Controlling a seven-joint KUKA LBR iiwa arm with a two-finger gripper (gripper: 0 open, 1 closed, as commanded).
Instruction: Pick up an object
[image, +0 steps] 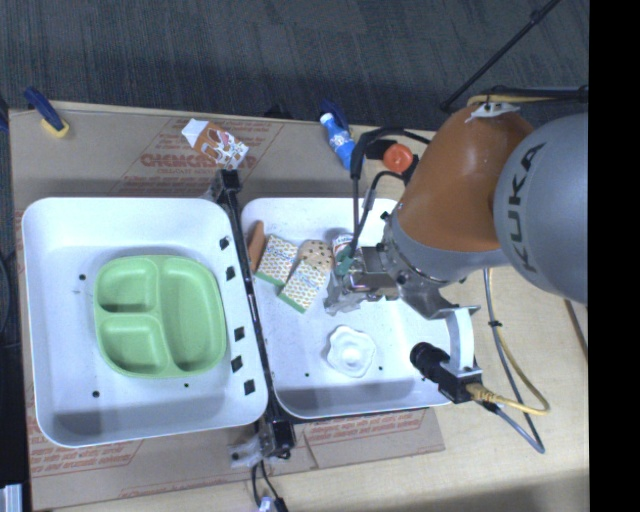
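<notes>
Camera view, slanting down on both bins. Gripper low over the middle of the right bin, tucked under the wrist and cabling; wide or narrow, impossible to tell from here. No sign of anything gripped.

Likeliest target, as a judgement: the cluster just left of the gripper, toward the right bin's back-left corner. Tan cracker touching or nearly touching the gripper, two green patterned packets overlapping beside it, brown sausage-shaped piece against the left wall. White fried-egg toy apart from the rest, nearer the front edge. Green divided plate alone in the left bin.

Risks from here: flat, thin pieces lying flush on the floor of the bin, so plenty of chance of closing on air or skating over the top. Overlapping packets likely to shift or come up together, then drop. Could also shove the cracker sideways into the packets rather than catching it.
</notes>
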